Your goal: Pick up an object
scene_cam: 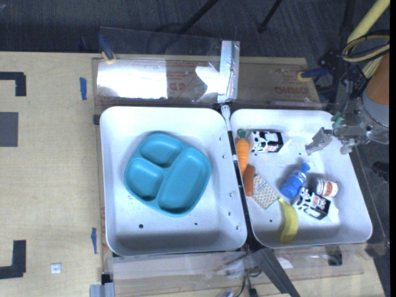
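Observation:
My gripper (329,143) hangs over the upper right part of the right bin (359,228), above bare white floor. Loose objects lie in this bin. A blue bottle (293,182) lies below and left of the gripper. Beside the bottle are a small can (327,187) and a black-and-white packet (311,204). A yellow banana (288,219) lies near the front. An orange carrot (242,154) rests along the left wall, with a cow-patterned item (266,141) next to it and a patterned pouch (265,193) below. Nothing shows in the gripper.
The left bin (117,228) holds a blue divided plate (167,172). A clear plastic panel with a taped post (229,70) stands behind both bins. Cables and yellow tubing (365,33) crowd the upper right near the arm.

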`<control>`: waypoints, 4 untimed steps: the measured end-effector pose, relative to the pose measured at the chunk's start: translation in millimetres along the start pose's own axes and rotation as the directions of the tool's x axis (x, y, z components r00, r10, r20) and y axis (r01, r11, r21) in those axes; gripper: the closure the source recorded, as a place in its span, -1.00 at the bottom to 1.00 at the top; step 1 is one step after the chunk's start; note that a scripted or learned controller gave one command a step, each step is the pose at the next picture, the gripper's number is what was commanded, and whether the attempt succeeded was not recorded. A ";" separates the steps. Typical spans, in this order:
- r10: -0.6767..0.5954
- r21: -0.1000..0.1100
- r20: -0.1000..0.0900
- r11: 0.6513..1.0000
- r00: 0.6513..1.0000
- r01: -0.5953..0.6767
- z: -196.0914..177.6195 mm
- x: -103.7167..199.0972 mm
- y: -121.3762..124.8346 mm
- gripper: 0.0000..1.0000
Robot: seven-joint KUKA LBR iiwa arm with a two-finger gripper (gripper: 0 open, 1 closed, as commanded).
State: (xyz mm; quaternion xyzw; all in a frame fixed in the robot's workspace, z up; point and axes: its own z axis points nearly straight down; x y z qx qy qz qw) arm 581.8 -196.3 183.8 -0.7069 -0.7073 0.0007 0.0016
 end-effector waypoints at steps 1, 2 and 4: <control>0.079 -0.008 0.002 0.997 0.997 -0.079 98.2 29.1 6.8 -1.00; 0.082 -0.011 0.002 0.997 0.997 -0.082 89.2 27.5 7.9 1.00; -0.029 -0.002 0.002 1.000 1.000 0.029 -25.0 32.0 0.3 1.00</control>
